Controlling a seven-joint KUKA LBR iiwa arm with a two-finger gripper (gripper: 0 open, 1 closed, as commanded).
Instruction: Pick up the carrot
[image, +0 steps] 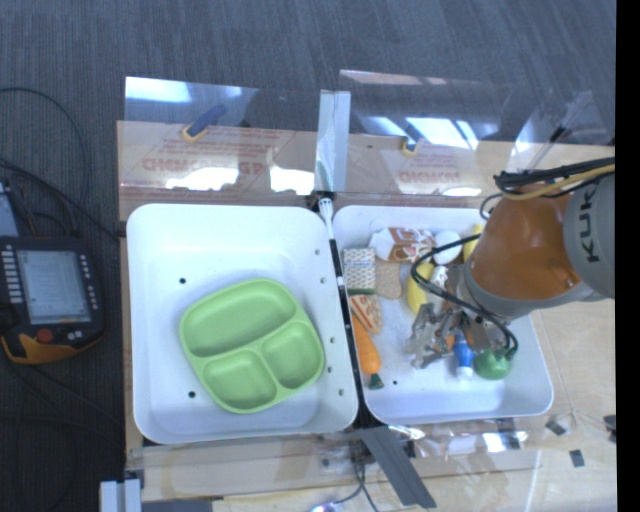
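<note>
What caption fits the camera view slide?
Gripper hovers in right bin, carrot beside it, ungrasped; green tray in left bin.

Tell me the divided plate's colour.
Light green; the divided plate shows in the camera view, in the left bin.

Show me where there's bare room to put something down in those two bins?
Left bin: open floor all around the green divided plate. Right bin: crowded with the carrot, food toys and the arm; a bare strip along its near edge.

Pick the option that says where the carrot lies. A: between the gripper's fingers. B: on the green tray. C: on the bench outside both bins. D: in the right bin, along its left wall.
D: the carrot lies in the right bin against its left wall, apart from the gripper.
</note>
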